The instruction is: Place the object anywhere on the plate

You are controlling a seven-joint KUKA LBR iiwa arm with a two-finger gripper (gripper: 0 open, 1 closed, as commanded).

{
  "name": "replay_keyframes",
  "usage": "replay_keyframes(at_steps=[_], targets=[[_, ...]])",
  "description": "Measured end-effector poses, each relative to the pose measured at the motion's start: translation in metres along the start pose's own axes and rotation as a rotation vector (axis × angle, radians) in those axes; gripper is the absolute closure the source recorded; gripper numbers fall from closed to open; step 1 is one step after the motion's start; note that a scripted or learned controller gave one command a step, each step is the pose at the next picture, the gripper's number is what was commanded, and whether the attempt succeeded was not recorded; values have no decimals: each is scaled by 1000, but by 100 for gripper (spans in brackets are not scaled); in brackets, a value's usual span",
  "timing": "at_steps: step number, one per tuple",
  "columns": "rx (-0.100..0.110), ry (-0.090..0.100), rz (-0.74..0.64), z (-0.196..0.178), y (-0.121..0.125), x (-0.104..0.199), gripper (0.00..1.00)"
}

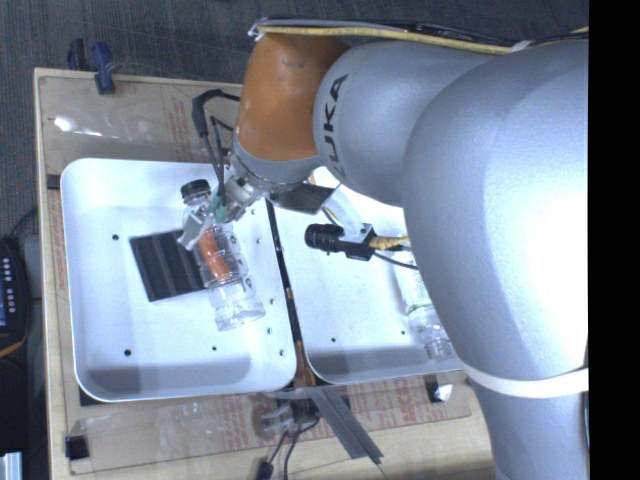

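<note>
Bench [150,423] bears two white bins [110,268].

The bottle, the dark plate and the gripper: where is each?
Bottle [224,268], camera view, on its clear body.
Dark plate [162,263], camera view, on its ribbed top.
Gripper [208,218], camera view, by its fingertips.

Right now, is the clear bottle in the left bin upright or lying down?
Lying down: the clear bottle rests on its side on the left bin floor, cap toward the arm, partly overlapping the dark plate.
</note>
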State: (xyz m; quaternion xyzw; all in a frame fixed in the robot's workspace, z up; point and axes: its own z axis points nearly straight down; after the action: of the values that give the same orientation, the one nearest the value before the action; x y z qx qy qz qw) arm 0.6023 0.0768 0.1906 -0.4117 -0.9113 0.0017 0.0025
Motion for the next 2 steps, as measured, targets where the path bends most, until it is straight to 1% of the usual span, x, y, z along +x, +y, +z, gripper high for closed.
replay_keyframes(at_steps=[1,2], targets=[[-5,-3,9,-36,2,-74,100],[-2,-1,-88,-12,17,-13,100]])
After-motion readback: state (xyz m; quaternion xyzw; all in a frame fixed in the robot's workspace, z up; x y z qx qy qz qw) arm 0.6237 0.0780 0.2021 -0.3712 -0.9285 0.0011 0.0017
